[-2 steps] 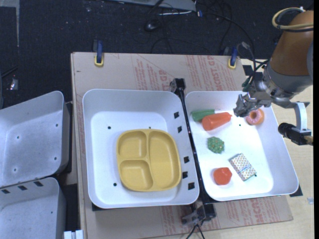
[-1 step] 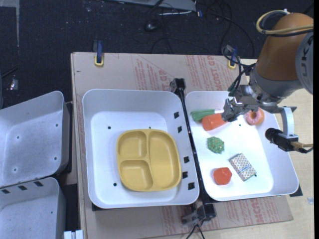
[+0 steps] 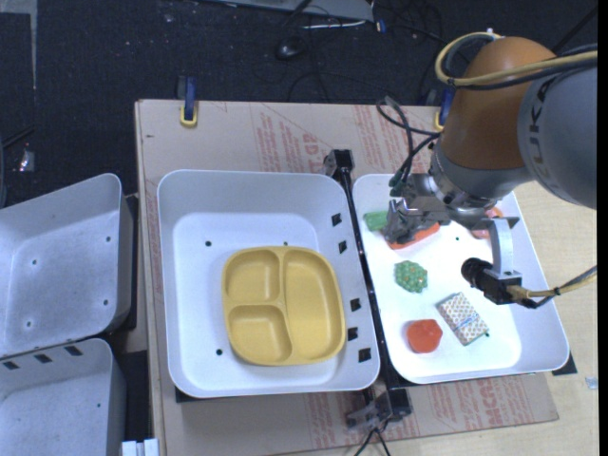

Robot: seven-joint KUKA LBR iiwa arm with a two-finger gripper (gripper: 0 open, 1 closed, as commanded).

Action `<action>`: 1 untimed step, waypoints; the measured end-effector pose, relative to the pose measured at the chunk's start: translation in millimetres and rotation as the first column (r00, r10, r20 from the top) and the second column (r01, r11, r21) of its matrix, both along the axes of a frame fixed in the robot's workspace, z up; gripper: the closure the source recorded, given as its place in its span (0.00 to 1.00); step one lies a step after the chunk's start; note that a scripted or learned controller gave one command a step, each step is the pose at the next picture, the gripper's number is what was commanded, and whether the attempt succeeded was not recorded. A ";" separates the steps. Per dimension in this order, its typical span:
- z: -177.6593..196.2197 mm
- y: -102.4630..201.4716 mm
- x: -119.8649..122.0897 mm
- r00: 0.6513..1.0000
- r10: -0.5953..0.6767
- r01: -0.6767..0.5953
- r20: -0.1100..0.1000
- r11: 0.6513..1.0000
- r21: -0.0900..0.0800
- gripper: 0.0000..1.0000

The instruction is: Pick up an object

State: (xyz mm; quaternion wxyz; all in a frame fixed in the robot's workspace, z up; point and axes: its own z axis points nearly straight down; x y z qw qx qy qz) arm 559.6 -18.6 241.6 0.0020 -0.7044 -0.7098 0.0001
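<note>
So, your candidates are all in the right bin [image 3: 541, 350]: a bumpy green ball [image 3: 410, 275] sits near the middle, a red rounded piece [image 3: 425, 335] lies closer to the front edge, and a small patterned box [image 3: 463, 318] rests just beside that red piece on its right, tilted at an angle. Up at the far left corner of that same bin you've got a flat orange-red thing [image 3: 418, 235] and a bit of a green item [image 3: 377, 220] peeking out next to it. Your tool [image 3: 403, 219] is down right over that orange-red thing, close to or touching it, but the wrist blocks the fingertips, so you can't tell from here whether they're spread or pressed together, or whether anything is actually pinched. The grey arm with its big orange band [image 3: 494, 84] comes in from the right and covers the far part of that bin. There's also a black blocky part [image 3: 484, 278] with a cable sitting over the right side of the bin. The left bin [image 3: 190, 255] holds a yellow divided plate [image 3: 283, 304] with three compartments, lying flat. Both bins sit side by side on the tabletop [image 3: 237, 126], which has a blue clamp [image 3: 189, 100] on its far edge.
</note>
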 end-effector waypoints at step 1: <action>-10.9 52.1 -10.4 1.000 0.001 -0.001 0.000 1.000 0.000 1.00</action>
